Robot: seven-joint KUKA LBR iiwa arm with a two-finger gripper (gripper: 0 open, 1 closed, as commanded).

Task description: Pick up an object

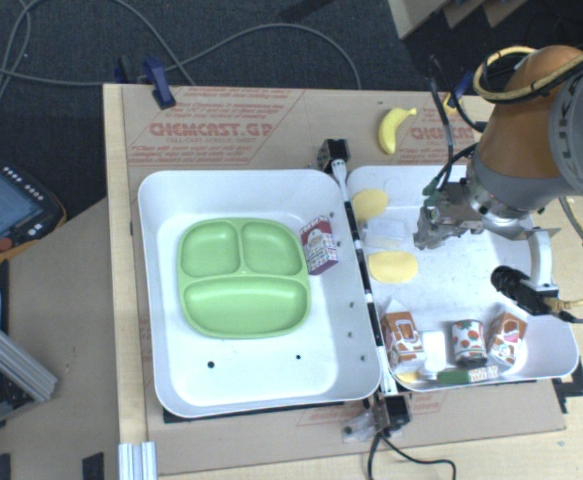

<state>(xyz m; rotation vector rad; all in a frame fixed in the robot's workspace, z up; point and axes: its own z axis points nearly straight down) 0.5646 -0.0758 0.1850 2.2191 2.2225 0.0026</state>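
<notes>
Robot lab, pretty clearly. Grey-orange arm (531, 118) reaching over bench from right, two white bins (161, 268) side by side on Chemcast-printed board (211, 123). Loose cables (171, 43) snaking over dark carpet (61, 78) at far side, teach pendant (6, 213) parked left, blue clamp (158, 83) on board edge. Plastic toy food in bins, not real kitchen stuff.
</notes>
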